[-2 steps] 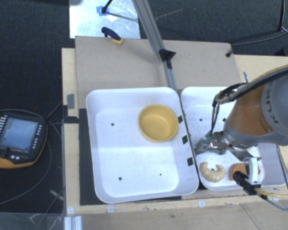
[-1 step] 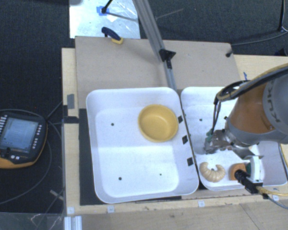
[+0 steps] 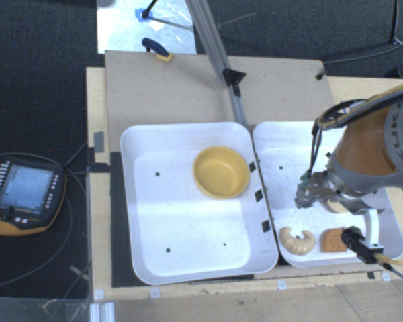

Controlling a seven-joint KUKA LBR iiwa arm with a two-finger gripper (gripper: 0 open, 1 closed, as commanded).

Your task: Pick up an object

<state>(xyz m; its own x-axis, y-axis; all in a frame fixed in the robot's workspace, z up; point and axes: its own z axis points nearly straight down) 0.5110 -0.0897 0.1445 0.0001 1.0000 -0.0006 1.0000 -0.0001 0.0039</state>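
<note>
— Croissant [image 3: 297, 240], or a thing shaped like one: a cream, ribbed crescent that lies close to the near rim of the right bin [image 3: 282, 146].

— What sits next to it?

— An orange-brown square [image 3: 332, 240], flat like a cracker, just beside the crescent on the view's right. The two look close but apart.

— Where is the gripper [image 3: 310, 196]?

— It hangs over the same bin, a little farther back than the two things and nearer the wall the bins share. Whether it is open or closed cannot be told from this angle, and nothing can be seen in its grasp. A pale rounded shape [image 3: 337, 205] peeks out just behind it, too hidden to name. The grey arm [image 3: 369, 146] with its orange band reaches in from the right.

— And the left bin [image 3: 174, 220]?

— It holds a yellow bowl [image 3: 221, 172], round, upright and plain, in its far right part, near the black clips [image 3: 258, 195] that join the two bins.

— Is any writing legible?

— The handheld controller [image 3: 23, 193] on the dark floor at the left has a lit screen and orange trim, but its text is too small to read. The things in the bins show no readable marks.

— What lies farthest back?

— A brown board [image 3: 188, 86] lies under the bins, a slanted metal pole [image 3: 211, 39] crosses it, and a blue and yellow clamp [image 3: 156, 48] sits at its far edge.
</note>
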